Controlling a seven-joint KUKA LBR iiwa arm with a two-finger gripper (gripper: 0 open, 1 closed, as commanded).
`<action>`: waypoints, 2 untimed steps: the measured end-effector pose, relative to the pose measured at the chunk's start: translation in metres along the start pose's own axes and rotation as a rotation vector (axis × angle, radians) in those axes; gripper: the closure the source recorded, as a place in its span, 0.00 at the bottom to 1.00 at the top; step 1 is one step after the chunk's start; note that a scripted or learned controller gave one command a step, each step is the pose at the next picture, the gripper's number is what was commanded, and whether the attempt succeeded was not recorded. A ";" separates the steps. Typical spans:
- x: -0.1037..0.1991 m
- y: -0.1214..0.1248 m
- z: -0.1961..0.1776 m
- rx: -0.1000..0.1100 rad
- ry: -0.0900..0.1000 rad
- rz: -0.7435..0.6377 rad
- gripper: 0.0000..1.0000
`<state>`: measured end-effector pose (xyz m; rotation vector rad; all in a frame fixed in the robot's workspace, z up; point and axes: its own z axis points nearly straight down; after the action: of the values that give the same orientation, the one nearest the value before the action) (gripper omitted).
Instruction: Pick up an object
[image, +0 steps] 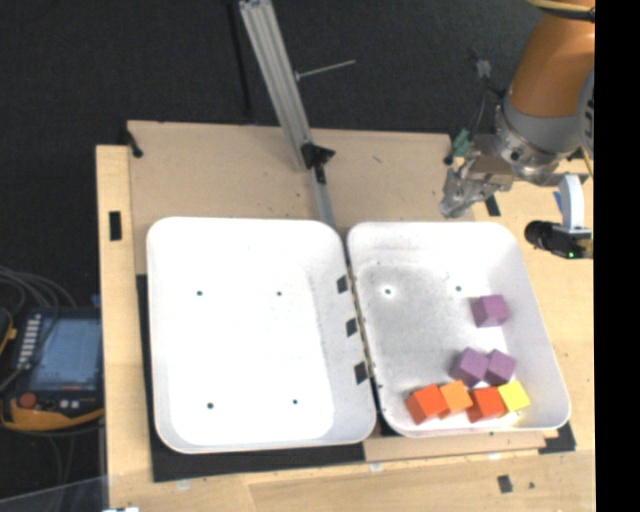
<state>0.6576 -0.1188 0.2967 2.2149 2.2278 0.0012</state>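
Observation:
The right bin (430, 250) holds several small blocks. One purple block (489, 310) lies alone toward the right wall. Two more purple blocks (483, 365) sit together lower down. Along the near wall lie orange and red blocks (455, 401) and a yellow block (514, 396). My gripper (462, 198) hangs above the far edge of the right bin, well away from every block, with nothing seen between its fingers.
The left bin (250, 330) lies beside the right one. A slanted metal pole (285, 95) rises from the bench behind the bins. A screen device (60, 360) sits off the bench at the left.

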 end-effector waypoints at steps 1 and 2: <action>0.052 -0.016 0.007 0.001 0.000 0.000 1.00; 0.093 -0.051 0.013 0.002 0.000 0.000 1.00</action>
<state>0.6058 -0.0262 0.2839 2.2163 2.2284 -0.0012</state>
